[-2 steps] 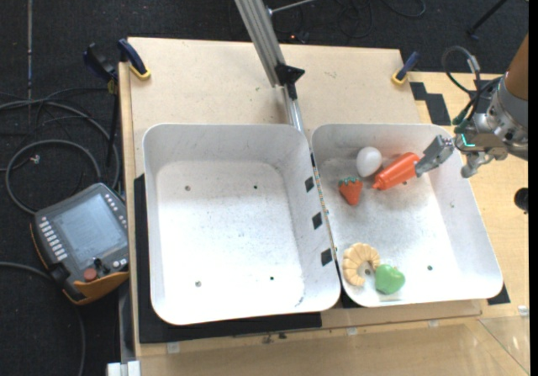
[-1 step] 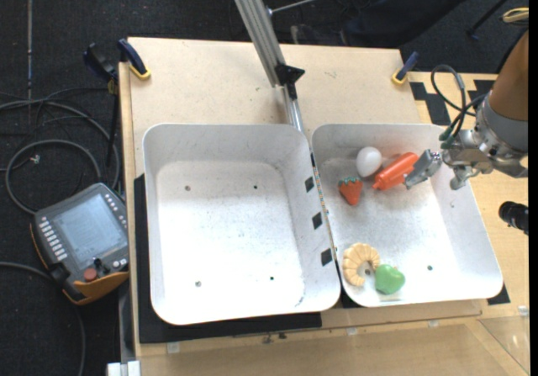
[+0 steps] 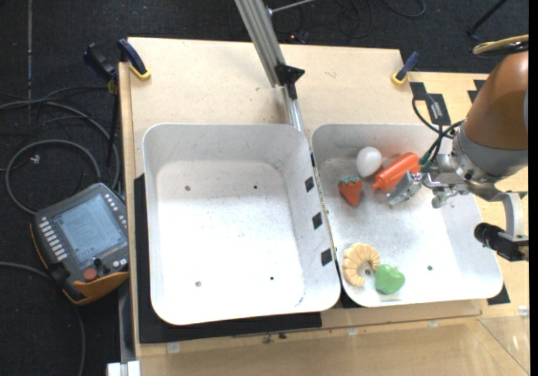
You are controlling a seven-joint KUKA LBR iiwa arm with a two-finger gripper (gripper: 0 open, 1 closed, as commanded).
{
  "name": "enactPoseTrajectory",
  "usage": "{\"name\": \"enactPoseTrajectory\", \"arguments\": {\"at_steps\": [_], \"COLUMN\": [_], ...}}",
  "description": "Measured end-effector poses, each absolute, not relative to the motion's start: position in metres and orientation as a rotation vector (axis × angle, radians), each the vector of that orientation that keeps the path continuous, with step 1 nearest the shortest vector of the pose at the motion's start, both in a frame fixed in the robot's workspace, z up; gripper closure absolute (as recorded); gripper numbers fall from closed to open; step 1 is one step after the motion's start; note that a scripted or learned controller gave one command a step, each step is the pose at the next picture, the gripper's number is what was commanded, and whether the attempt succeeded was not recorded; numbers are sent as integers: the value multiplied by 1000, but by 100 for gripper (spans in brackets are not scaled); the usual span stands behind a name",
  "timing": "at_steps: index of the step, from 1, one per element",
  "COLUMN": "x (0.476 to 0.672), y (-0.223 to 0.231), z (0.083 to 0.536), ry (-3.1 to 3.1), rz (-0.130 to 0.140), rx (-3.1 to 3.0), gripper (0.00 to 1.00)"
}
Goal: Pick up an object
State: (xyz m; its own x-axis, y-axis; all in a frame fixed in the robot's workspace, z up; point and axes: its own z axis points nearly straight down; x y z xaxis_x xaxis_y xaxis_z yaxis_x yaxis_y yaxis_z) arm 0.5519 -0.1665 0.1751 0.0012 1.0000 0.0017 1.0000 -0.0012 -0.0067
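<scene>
the grey arm with the orange band reaches in from the right over the right-hand shallow white bin [image 3: 471, 282], and its metal two-finger tool [image 3: 405, 189] sits low at the bin's upper middle. directly at the tool's tip lies the long orange carrot-shaped toy [image 3: 395, 171] — its long axis runs on a slant, lower-left to upper-right, and its lower end meets or overlaps the tool's metal parts. whether the carrot is actually between the tool's parts or just beside them cannot be told from this angle, and likewise it cannot be told whether the tool is open or closed.

that is the relation the next move hangs on: the carrot lies up and to the left of the tool, touching or nearly so, with its length roughly in line with the arm's reach. a grasp across the narrow width looks like the better bet, in my judgement, than one along the length.

close by, a white egg-shaped object [image 3: 368, 160] rests just beside the carrot's upper-left side, and a small red strawberry-shaped toy [image 3: 351, 190] sits a little lower left — both near enough to be nudged. a pale ridged round toy [image 3: 361, 263] and a green rounded toy [image 3: 388, 279] lie touching each other at the bin's front edge, well apart from the tool.
</scene>
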Motion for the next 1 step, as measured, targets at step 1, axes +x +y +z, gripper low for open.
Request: {"name": "enactPoseTrajectory", "arguments": {"at_steps": [1], "x": [550], "y": [-166], "z": [132], "ry": [-2217], "rz": [4], "rx": [-2220], "gripper": [0]}}
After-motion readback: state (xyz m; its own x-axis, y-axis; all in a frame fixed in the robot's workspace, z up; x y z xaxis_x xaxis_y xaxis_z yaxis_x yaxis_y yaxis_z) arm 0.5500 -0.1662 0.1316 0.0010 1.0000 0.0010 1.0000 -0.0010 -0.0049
